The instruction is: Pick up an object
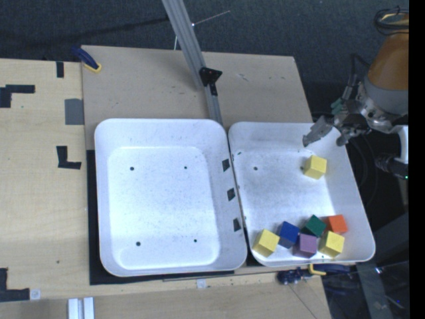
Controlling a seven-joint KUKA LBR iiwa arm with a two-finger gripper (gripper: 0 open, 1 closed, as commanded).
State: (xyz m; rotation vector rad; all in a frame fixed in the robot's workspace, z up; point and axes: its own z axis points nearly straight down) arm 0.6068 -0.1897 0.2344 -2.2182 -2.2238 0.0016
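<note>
My gripper [327, 137] hovers over the back right corner of the right bin [265, 145], open, with nothing between its fingers. A lone yellow cube [315, 167] lies just in front of it on the bin floor, apart from the fingers. Along the bin's front edge sits a cluster: a yellow cube [267, 242], a blue cube [288, 233], a purple cube [307, 244], a green cube [314, 225], an orange cube [337, 224] and another yellow cube [333, 244].
The left bin [106, 178] stands beside the right one. A slanted metal pole [189, 38] with a black clamp [210, 76] ends at the bins' back seam. A blue and yellow tool [86, 58] lies at the back left.
</note>
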